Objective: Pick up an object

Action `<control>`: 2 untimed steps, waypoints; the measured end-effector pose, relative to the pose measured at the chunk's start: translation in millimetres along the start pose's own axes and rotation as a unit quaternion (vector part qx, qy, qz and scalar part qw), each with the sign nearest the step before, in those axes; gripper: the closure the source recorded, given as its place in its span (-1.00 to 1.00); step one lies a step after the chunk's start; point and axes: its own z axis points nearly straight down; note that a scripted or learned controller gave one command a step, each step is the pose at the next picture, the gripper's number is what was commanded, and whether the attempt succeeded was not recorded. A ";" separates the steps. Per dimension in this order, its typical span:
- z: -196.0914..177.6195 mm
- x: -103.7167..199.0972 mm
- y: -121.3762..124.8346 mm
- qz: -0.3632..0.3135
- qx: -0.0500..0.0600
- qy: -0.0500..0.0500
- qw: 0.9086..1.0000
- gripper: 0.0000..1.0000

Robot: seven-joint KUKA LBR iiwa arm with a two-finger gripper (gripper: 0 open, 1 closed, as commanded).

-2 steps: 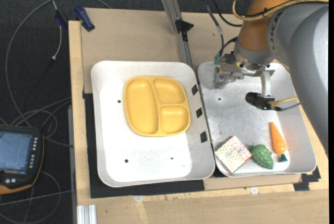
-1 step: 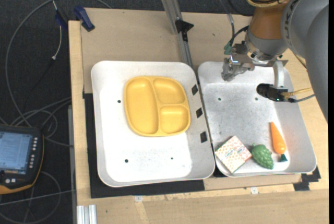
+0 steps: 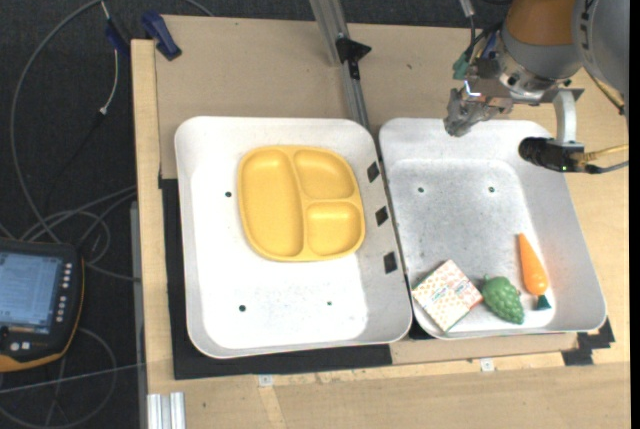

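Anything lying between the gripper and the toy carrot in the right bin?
No. In the camera view, only bare speckled bin floor separates the gripper at the far rim from the toy carrot near the front.

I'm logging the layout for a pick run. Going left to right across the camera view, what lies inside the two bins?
yellow divided plate → patterned small box → green toy vegetable → toy carrot

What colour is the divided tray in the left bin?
Yellow: the divided tray is plain yellow all over, seen clearly in the camera view.
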 end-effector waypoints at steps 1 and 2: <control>-47.8 0.3 2.1 -0.001 0.000 0.000 1.000 1.00; -53.8 46.1 -23.8 -0.002 0.006 0.002 1.000 1.00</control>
